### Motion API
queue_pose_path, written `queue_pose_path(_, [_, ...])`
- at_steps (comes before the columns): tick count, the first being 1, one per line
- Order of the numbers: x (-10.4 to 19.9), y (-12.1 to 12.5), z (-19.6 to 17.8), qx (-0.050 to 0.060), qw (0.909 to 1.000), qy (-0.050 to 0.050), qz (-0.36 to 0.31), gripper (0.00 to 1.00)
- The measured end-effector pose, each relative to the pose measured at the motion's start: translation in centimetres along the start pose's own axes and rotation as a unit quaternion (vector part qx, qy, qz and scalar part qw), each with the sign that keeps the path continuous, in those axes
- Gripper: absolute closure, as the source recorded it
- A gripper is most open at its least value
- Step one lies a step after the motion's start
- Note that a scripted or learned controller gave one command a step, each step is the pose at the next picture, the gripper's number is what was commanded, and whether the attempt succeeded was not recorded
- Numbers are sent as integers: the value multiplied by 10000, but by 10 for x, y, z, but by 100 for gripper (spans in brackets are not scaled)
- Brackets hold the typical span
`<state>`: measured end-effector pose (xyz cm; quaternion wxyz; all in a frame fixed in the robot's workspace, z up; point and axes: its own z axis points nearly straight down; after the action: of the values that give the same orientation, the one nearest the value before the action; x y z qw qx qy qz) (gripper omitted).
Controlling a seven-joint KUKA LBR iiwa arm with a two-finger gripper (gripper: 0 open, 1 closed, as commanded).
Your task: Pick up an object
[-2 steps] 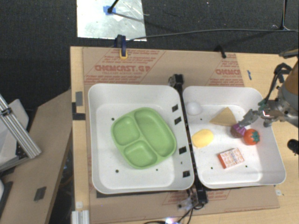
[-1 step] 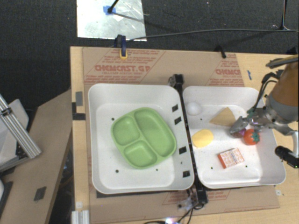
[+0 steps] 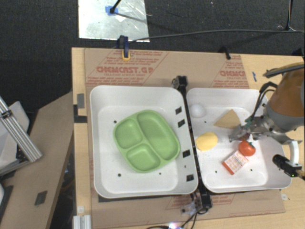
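We're looking down at the bench (image 3: 157, 63), cardboard-covered, with two white bins on it. The left bin (image 3: 102, 123) carries a green divided plate (image 3: 145, 140) with three compartments. The arm (image 3: 288, 104) comes in from the right and is cut off at the frame edge, so we only get its orange-and-grey wrist part. Its pincer (image 3: 242, 133) hangs low in the right bin (image 3: 257, 178), just above a red tomato-like ball (image 3: 247, 148), but it's a dark blur and we can't tell if it's apart or together. Nearby: a tan wedge (image 3: 228, 119), a yellow lemon-ish lump (image 3: 207, 141), a small red-and-white packet (image 3: 235, 162) touching the red ball, and a white ball (image 3: 197, 110) that barely stands out.
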<state>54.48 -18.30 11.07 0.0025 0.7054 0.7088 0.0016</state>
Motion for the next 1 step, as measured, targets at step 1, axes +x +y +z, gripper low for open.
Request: queue_pose_path(1, [0, 0, -9, -1, 10000, -1, 0, 100])
